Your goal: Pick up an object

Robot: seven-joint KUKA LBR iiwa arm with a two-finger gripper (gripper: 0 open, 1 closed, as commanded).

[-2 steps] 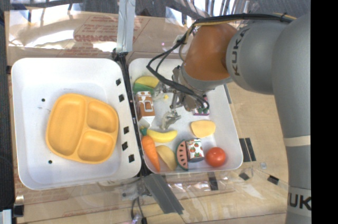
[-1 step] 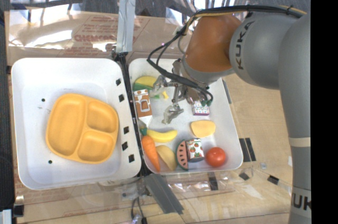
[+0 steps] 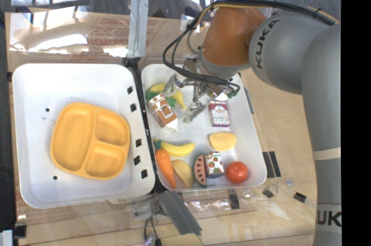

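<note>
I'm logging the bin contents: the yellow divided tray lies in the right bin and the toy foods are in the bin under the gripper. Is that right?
Not quite. The camera view shows the yellow divided tray in the left bin, not the right. The toy foods do lie in the right bin, under the gripper.

The pale wooden table (image 3: 290, 140) carries two shallow white plastic bins side by side, their inner rims touching along the middle. The left white bin (image 3: 29, 88) sits toward nine o'clock, the right white bin (image 3: 252, 134) toward three o'clock. A strip of grey tape (image 3: 137, 27) runs up the table surface at twelve o'clock, above the seam between the bins. Small black tape marks (image 3: 271, 163) lie on the wood at four o'clock, just beside the right bin's outer rim.
</note>
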